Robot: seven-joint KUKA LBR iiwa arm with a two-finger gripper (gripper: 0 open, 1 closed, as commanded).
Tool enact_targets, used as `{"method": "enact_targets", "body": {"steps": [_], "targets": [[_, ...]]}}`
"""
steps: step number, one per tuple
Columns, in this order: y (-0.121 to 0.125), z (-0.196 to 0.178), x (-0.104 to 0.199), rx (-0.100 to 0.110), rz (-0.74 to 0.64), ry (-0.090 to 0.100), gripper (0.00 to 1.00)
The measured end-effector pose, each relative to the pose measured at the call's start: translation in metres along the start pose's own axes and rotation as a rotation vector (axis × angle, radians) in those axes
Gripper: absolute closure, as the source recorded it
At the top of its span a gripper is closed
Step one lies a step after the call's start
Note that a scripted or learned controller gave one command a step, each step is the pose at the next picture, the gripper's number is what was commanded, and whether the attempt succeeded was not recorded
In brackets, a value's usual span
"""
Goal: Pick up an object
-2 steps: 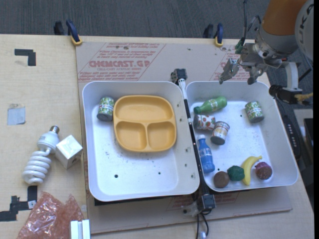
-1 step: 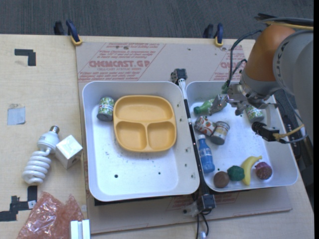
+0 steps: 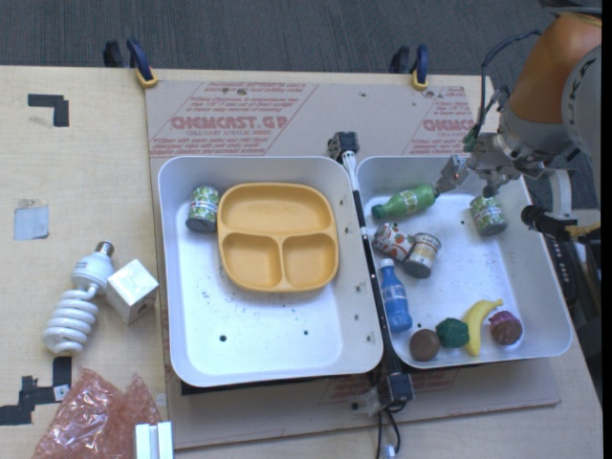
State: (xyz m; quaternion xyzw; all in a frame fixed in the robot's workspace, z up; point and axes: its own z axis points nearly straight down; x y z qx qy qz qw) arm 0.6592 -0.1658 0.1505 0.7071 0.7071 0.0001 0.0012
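My gripper [image 3: 471,182] hangs over the far part of the right bin [image 3: 545,285], open, with nothing between its fingers. A green-labelled can [image 3: 488,216] stands just below its right finger. A green bottle [image 3: 404,202] lies just left of its left finger. Further down the bin are a red-and-white can [image 3: 390,240], a second can [image 3: 422,253] and a blue bottle [image 3: 392,295]. Along the near wall sit a brown ball [image 3: 425,344], a dark green lump [image 3: 452,332], a banana [image 3: 478,323] and a dark red fruit [image 3: 505,328].
The left bin [image 3: 268,342] holds a yellow divided plate [image 3: 279,235] and a green can [image 3: 203,207]. On the bench to the left lie a spiral light bulb [image 3: 76,299], a white cube [image 3: 132,285] and a pink mesh bag [image 3: 96,419].
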Motion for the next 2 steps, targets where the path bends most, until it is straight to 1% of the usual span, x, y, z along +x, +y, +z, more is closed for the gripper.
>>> {"method": "enact_targets", "body": {"steps": [1,2], "targets": [[0.0045,0.0415,0.0525,-0.015,0.0,0.0,0.0],[0.003,0.0318,0.0502,-0.006,0.0,-0.003,1.0]]}}
